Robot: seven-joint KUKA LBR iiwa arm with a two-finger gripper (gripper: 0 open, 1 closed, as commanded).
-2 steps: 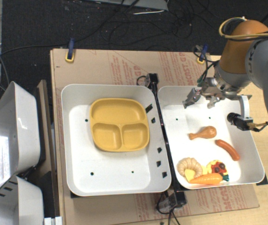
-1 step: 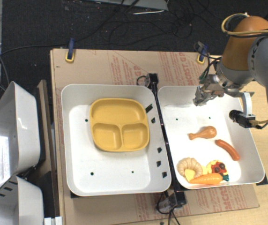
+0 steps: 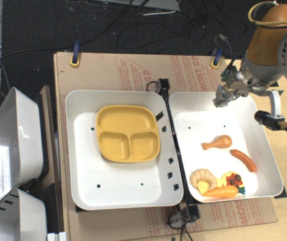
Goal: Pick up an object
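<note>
1. Step in hand: the approach. The gripper (image 3: 223,100) hangs over the far rim of the right bin (image 3: 199,100), well apart from every object in it; nothing lies between its fingers. At this slant the fingers appear close together, but how far the jaws stand open cannot be told.

2. Things to pick: all lie in the near half of the right bin. A chicken drumstick (image 3: 217,143) sits near the middle; a sausage (image 3: 244,160) lies just beside it toward the right wall, apart from it.

3. Near-edge cluster: a shrimp (image 3: 202,176), a carrot (image 3: 221,191) and a small pizza slice (image 3: 233,178) crowd together, touching or nearly so.

4. Next move, as a judgement: the arm must travel toward the near side of the bin, settle above one object and descend with the jaws spread. The drumstick or the sausage looks the easier choice, since each lies alone; the cluster risks a pinch on two things at once.

5. Left bin (image 3: 78,149): it holds a yellow divided plate (image 3: 128,133) with three compartments, set toward the far side; no food is seen on it.
</note>
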